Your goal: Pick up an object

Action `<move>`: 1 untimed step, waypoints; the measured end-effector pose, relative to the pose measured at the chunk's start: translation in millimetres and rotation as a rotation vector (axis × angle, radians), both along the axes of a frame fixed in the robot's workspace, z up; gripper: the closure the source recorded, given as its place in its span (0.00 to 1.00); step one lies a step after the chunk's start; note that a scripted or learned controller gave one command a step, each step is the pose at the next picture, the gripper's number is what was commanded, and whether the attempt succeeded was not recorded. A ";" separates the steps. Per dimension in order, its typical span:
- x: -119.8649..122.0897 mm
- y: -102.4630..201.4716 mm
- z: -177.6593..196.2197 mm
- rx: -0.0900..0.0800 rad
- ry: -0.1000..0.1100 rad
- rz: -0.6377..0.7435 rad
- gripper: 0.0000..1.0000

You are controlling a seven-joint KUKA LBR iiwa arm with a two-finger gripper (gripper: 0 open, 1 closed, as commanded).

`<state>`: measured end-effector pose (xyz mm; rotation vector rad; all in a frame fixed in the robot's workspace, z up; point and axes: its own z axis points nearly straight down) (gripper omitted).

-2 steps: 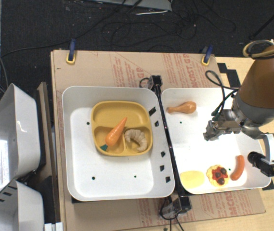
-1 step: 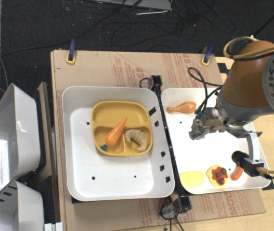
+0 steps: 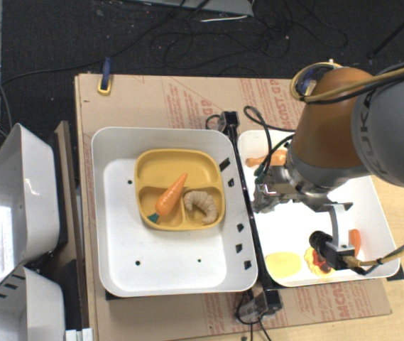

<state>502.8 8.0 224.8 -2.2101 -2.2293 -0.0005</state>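
My gripper hangs over the left part of the right bin, close to the wall between the two bins, under the bulky orange and grey wrist. An orange piece lies just behind it in the bin's far left corner. A flat yellow disc rests at the bin's near left. A small orange piece and a red and yellow item lie near the front. The arm hides much of this bin's floor.
The left bin holds a yellow divided plate with a carrot and a pale shrimp-like item in it. Both bins stand on a cardboard sheet. White tubs stand at the far left.
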 end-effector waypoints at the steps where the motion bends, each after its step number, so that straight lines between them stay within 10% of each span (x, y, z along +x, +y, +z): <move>1: -8.9 56.0 -1.9 0.000 0.000 0.001 1.00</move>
